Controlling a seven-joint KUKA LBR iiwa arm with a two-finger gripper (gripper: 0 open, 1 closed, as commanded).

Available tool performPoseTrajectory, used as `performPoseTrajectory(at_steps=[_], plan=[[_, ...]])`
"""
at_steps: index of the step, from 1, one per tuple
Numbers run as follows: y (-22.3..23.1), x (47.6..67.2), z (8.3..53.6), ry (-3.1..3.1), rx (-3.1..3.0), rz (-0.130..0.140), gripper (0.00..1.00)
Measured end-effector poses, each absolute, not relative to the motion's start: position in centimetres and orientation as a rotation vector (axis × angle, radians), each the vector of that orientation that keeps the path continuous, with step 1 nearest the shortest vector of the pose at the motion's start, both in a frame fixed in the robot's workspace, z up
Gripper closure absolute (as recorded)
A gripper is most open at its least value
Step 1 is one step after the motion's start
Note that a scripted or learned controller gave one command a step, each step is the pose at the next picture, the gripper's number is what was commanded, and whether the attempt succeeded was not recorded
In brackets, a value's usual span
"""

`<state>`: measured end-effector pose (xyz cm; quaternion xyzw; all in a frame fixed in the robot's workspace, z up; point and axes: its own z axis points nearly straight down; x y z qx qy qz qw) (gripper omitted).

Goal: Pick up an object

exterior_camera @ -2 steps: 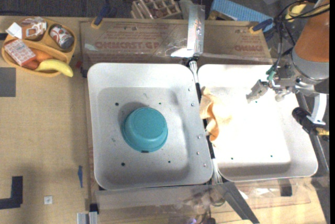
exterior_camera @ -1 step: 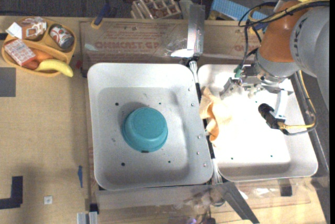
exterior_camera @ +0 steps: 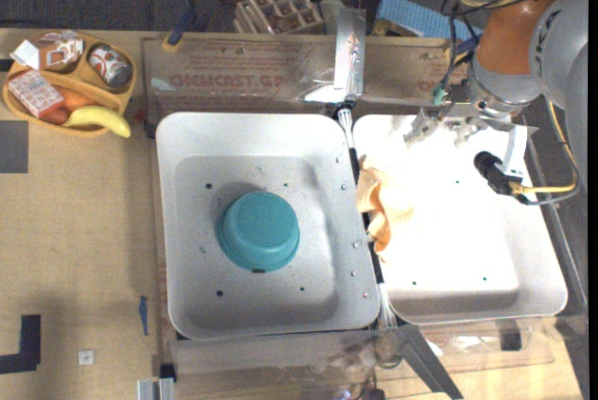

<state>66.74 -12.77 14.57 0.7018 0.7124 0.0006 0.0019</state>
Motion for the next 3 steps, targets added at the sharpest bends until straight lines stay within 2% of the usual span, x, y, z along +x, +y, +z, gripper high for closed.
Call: performPoseTrajectory(at_steps=[1,2,3], plan=[[-9.6,64.5,8.8,2.526,1.861,0.004,0.0],[-9.7,64.5,8.8,2.526,1.861,0.005,0.0],[-7.9,66.8,18.6,2.533,1.851,0.003,0.0]])
